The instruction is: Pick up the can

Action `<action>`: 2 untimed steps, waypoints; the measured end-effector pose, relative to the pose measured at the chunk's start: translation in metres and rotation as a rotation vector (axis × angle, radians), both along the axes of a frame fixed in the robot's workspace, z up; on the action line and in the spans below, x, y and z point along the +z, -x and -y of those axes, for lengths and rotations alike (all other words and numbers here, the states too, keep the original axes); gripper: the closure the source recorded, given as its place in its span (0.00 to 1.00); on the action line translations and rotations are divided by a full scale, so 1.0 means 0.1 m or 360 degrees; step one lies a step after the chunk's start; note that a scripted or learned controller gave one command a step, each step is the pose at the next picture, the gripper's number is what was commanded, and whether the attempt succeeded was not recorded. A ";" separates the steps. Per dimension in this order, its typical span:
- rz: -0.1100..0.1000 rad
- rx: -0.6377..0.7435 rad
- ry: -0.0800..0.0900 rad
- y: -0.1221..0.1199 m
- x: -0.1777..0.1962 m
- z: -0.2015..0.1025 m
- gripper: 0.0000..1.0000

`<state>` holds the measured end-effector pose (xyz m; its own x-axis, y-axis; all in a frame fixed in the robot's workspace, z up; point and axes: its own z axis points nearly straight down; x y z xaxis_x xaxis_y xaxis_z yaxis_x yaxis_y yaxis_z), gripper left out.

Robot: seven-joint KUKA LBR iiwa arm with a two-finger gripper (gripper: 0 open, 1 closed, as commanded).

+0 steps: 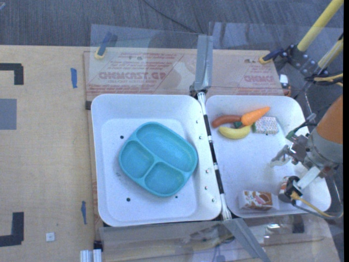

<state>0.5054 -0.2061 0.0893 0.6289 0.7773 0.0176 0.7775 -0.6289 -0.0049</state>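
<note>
The can (256,200) lies on its side near the front edge of the right bin (248,162), with a red-brown and white label. My gripper (284,174) hangs over the right side of that bin, just right of the can and a little behind it. Its fingers (280,158) are spread apart with nothing between them, and they are not touching the can. The grey arm with its orange band (332,125) comes in from the right edge.
At the back of the right bin lie a sausage (225,120), a carrot (255,115), a banana (234,132) and a small patterned box (266,125). The left bin (109,119) holds a blue divided plate (158,158). A yellow cable (313,207) trails near the gripper.
</note>
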 end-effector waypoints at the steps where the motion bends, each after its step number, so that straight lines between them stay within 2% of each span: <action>1: -0.0027 0.0021 0.0005 -1.14 -0.03 -0.04 0.00; 2: -0.0021 0.0025 0.0026 -0.92 0.98 0.10 0.00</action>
<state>0.5979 -0.2161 0.1874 0.6166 0.7873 -0.0033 0.7873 -0.6166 -0.0049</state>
